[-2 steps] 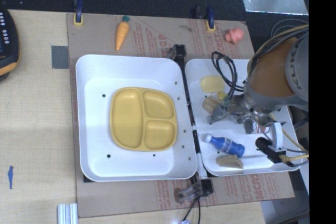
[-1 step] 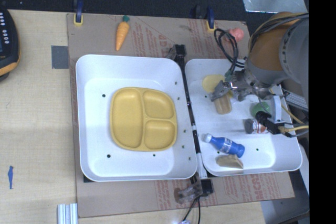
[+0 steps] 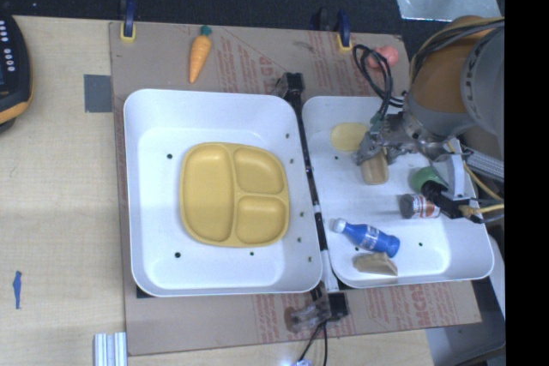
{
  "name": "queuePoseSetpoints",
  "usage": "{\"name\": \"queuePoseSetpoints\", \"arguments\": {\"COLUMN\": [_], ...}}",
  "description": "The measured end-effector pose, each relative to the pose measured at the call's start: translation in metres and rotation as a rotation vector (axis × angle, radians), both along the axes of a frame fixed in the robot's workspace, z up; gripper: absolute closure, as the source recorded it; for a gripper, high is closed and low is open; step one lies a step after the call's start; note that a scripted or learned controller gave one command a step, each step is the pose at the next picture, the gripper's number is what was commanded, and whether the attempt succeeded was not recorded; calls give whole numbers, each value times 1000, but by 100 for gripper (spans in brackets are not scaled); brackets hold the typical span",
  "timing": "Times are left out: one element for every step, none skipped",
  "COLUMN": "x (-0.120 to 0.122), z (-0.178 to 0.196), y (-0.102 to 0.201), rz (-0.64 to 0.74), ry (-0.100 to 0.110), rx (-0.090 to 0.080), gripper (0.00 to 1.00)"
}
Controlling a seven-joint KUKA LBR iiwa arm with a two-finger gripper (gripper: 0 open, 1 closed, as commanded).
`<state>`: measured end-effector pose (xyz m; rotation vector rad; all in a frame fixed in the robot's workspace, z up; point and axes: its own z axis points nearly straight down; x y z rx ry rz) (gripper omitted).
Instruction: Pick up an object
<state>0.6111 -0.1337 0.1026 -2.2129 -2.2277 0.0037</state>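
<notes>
In the right bin (image 3: 480, 257), the gripper (image 3: 375, 155) sits low over a tan block (image 3: 375, 172), beside a pale yellow disc (image 3: 347, 135), with a blue bottle (image 3: 369, 237) nearer the front rim.

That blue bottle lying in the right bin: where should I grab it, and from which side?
Grip the blue bottle across the middle of its body, coming straight down from above. It lies flat, white cap toward the left bin, so its long sides are exposed. Keep off the tan piece close beside it, probably the tighter side.

The two white bins (image 3: 214, 274) are looking like smooth, slightly glossy plastic. The yellow divided plate (image 3: 233, 193) is showing a matt plastic finish, and the bench (image 3: 60, 210) is looking like pale wood.
</notes>
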Motion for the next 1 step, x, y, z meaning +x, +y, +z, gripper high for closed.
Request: {"name": "queuePoseSetpoints", "arguments": {"x": [-1], "z": [95], "y": [84], "rz": [5], "ry": [-9], "rx": [3], "gripper": [100]}}
